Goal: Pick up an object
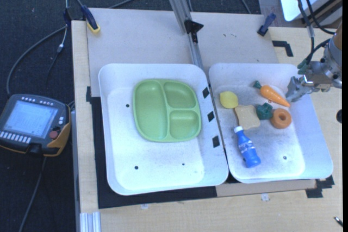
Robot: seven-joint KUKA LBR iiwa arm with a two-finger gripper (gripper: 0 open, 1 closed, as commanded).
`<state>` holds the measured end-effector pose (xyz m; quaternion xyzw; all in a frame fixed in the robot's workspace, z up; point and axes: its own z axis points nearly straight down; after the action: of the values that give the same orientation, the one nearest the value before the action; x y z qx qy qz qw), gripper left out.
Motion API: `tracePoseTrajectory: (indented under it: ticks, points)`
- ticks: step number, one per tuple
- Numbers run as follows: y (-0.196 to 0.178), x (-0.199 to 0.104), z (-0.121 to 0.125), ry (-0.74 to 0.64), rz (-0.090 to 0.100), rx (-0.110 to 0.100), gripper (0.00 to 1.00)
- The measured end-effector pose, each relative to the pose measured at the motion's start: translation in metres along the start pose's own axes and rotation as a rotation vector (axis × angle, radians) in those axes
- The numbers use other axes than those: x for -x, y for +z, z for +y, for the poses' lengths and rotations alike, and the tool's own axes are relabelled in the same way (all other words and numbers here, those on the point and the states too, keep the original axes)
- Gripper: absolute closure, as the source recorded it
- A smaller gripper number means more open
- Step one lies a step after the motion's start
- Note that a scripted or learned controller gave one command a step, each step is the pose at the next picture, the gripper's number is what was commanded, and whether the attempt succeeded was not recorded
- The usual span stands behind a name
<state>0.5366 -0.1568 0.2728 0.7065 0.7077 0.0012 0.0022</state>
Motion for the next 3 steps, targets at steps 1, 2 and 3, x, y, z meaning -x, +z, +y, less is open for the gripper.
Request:
tracePoseTrajectory:
  ticks: [1, 2, 3]
  points:
    - [0.012, -0.048, 0.024, -0.005, 0.002, -0.003, 1.00]
    - [0.030, -0.098, 0.037, -0.004, 0.003, -0.007, 1.00]
    - [0.039, -0.154, 0.059, -0.005, 0.003, -0.003, 1.00]
